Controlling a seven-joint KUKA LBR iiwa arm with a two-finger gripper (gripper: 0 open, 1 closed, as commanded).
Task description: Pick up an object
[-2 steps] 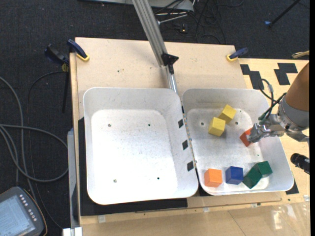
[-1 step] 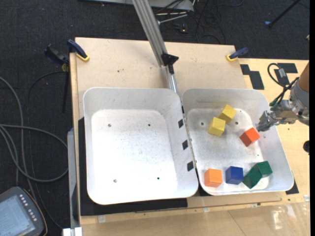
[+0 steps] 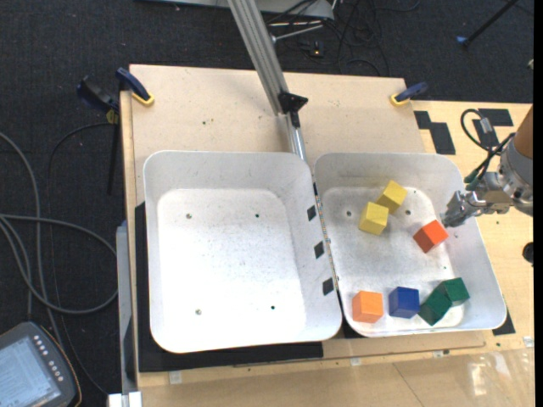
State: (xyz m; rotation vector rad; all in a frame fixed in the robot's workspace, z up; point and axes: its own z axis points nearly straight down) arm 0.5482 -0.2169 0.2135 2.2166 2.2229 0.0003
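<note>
Overhead, the arm (image 3: 519,155) reached in from the right edge of the bench (image 3: 221,108), its gripper (image 3: 458,208) low over the far right part of the right bin (image 3: 339,185). How far its jaws stood apart could not be told from this angle, and no block was seen between them. A red-orange block (image 3: 430,236) lay just left of and nearer than the gripper tip, close to it, though whether they touched could not be told. Two yellow blocks (image 3: 383,207) sat touching one another near the middle of the bin's far half. Along the near wall an orange block (image 3: 367,306), a blue block (image 3: 405,302) and two dark green blocks (image 3: 445,300) lay in a row, the green pair pressed together in the near right corner. The left bin (image 3: 170,227) stood beside the right one, their inner rims meeting. A grey metal pole (image 3: 259,45) slanted down from the far side towards the seam between them. Yellow-tipped clamps (image 3: 134,87) gripped the bench's far corners, and cables (image 3: 34,227) trailed over the dark floor at left.
</note>
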